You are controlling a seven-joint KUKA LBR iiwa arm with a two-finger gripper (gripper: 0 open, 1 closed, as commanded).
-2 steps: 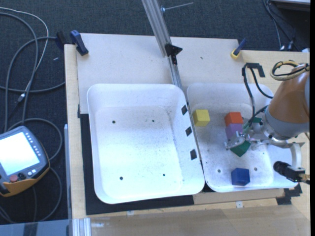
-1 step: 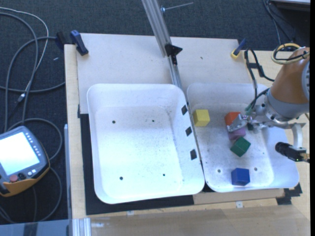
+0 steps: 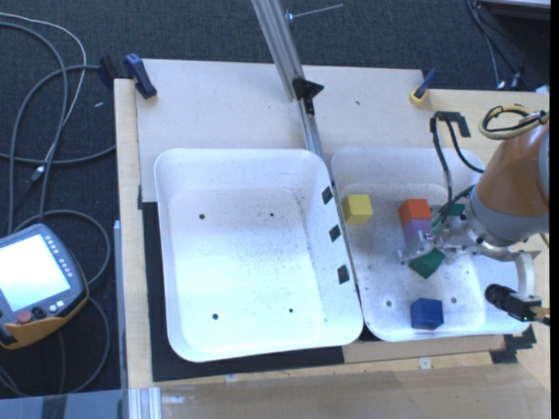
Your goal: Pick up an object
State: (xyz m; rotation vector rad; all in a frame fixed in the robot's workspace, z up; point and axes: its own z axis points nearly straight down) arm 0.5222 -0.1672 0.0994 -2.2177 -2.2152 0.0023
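The right bin (image 3: 384, 168) holds several small blocks. A yellow block (image 3: 357, 208) lies near its left wall. An orange block (image 3: 415, 209) sits in the middle with a purple block (image 3: 420, 230) touching its near side. A green block (image 3: 426, 264) lies tilted just below them, and a blue block (image 3: 426, 313) rests near the front rim. My gripper (image 3: 430, 250) reaches in from the right and hangs low over the green block, right beside the purple one. Whether it is touching the green block is hidden by the wrist.
The left bin (image 3: 175, 182) stands beside the right one, split from it by a shared rim with black clips (image 3: 335, 232). A slanted metal pole (image 3: 279, 37) crosses the back of the bench. Black cables (image 3: 445, 147) loop above the wrist.
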